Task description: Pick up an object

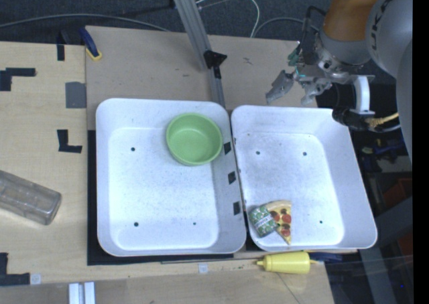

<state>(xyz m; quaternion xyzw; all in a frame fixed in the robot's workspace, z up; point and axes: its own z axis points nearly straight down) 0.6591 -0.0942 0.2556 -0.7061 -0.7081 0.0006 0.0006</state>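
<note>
A green bowl (194, 138) sits upright in the left bin (120, 162), near its far right corner. A pizza-slice toy (273, 219) lies in the right bin (335, 162) at its near left corner. My gripper (293, 90) hangs above the far edge of the right bin, well away from both objects. Its two grey fingers (277, 88) are spread apart with nothing between them.
A yellow mustard bottle (288, 262) lies on the bench just in front of the right bin. A clear plastic container (27, 197) lies at the left of the bench. A grey metal pole (194, 21) slants down to the far edge between the bins.
</note>
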